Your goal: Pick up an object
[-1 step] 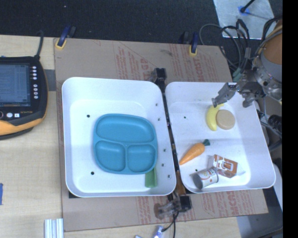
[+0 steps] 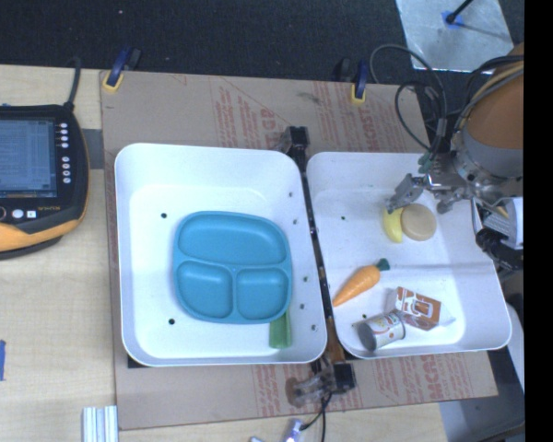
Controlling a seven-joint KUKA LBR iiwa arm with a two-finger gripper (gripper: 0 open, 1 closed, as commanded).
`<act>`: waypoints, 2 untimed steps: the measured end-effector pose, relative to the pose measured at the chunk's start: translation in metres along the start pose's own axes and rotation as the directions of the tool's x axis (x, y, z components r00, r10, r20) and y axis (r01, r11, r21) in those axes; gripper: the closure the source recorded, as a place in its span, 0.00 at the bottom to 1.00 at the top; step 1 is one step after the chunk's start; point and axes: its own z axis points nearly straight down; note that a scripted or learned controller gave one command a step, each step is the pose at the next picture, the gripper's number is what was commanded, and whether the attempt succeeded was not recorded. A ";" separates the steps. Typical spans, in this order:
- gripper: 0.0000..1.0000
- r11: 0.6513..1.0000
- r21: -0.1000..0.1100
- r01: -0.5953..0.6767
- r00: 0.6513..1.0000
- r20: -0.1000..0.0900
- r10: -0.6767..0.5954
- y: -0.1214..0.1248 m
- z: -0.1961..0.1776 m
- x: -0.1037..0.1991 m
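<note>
Positioned over the upper part of the right bin (image 2: 479, 334), the gripper (image 2: 422, 191) is seen with its fingers spread and nothing between them. Just below it, a tan round piece (image 2: 418, 223) is found lying against a small yellow piece (image 2: 393, 226). Lower in the same bin, a toy carrot (image 2: 358, 284), a small can (image 2: 380, 330) tipped on its side and a brown-and-white packet (image 2: 417, 308) are laid. A blue divided plate (image 2: 231, 266) and a green piece (image 2: 279, 331) are held in the left bin (image 2: 138, 182).
</note>
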 end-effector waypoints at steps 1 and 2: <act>0.00 1.000 -0.008 0.004 1.000 0.002 -0.004 0.018 0.071 -0.001; 1.00 1.000 -0.010 0.005 1.000 0.006 -0.005 0.018 0.060 -0.003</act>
